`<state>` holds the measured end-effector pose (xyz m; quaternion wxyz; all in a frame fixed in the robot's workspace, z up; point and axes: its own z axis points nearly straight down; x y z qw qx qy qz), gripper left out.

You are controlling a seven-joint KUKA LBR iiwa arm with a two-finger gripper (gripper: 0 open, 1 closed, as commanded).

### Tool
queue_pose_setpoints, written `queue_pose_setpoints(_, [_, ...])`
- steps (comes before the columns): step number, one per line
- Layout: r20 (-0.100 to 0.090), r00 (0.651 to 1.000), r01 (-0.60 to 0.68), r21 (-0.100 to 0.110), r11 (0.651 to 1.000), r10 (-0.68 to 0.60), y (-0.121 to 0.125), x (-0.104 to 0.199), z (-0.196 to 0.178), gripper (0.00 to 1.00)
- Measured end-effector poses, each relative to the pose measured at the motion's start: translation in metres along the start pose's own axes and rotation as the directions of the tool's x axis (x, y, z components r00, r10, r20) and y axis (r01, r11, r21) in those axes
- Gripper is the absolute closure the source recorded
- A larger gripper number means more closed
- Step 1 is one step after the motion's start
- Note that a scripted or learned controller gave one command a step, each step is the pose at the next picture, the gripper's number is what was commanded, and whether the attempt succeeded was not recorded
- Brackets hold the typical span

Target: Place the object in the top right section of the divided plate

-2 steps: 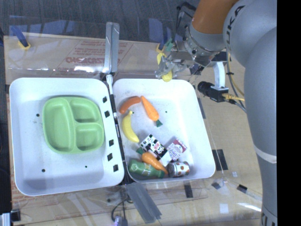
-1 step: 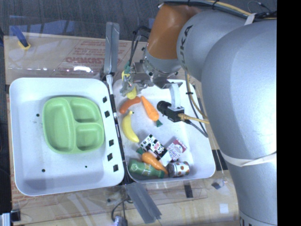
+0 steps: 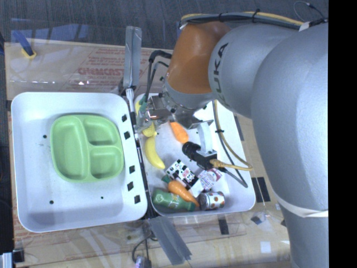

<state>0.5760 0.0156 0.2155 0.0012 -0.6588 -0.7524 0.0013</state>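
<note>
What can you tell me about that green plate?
The green plate is pale, smooth and plastic-looking, with rounded corners. Raised ridges split it into three sections: one large on the left, two smaller on the right. It lies flat in the left white bin, near the middle, with nothing in it.

Green divided plate in left bin; arm over cluttered right bin.

Two white bins sit side by side on the tabletop. The right one holds a banana, two carrots, a green bottle and a small can.
</note>
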Motion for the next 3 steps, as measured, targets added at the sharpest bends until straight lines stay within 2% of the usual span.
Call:
queue_pose_setpoints(1, [0.0, 0.999, 0.033, 0.001, 0.999, -0.033, -0.033, 0.067, 0.025, 1.0])
queue_pose_setpoints(2, [0.0, 1.0, 0.031, 0.001, 1.0, -0.031, -0.033, 0.066, 0.025, 0.0])
queue_pose_setpoints(3, [0.0, 0.989, 0.149, 0.001, 0.989, -0.149, -0.07, 0.059, -0.014, 0.0])
